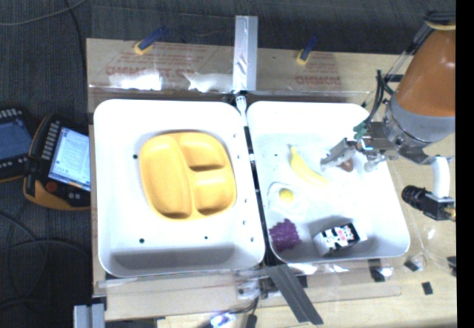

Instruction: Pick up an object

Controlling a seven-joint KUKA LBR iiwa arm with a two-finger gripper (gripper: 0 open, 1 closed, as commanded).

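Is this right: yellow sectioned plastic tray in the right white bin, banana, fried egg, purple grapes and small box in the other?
Not quite. The camera view shows the yellow sectioned plastic tray in the left white bin, not the right. The yellow banana, fried egg, purple grapes and small printed box lie in the right white bin.

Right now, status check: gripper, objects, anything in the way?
Gripper low over right bin, beside banana. Egg, grapes, small box loose there. Yellow tray in left bin.
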